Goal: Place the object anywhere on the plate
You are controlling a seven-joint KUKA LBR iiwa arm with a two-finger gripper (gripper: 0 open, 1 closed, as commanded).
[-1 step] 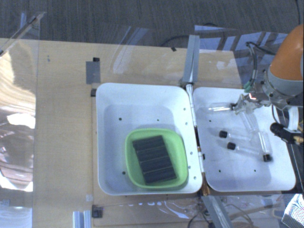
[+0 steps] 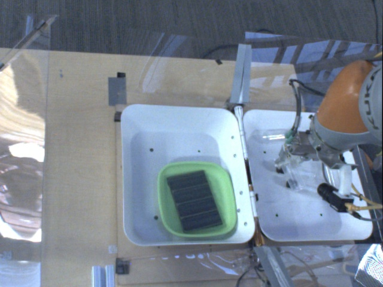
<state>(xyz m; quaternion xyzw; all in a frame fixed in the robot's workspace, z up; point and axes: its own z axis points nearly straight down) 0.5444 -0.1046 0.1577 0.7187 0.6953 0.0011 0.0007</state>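
Note:
A light green square plate (image 2: 163, 190) lies in the left white bin (image 2: 137, 160), toward its front right. A dark grey ribbed rectangular object (image 2: 192, 201) lies flat on the plate, running diagonally. My gripper (image 2: 289, 171) hangs low over the floor of the right bin (image 2: 281, 220), near that bin's middle and well to the right of the plate. The grey arm with its orange band (image 2: 344, 103) comes in above it from the right.
A raised divider wall (image 2: 246, 178) separates the two bins between the plate and my gripper. A grey metal post (image 2: 241, 76) stands behind the bins. A black connector with cables (image 2: 332, 197) hangs off the wrist over the right bin.

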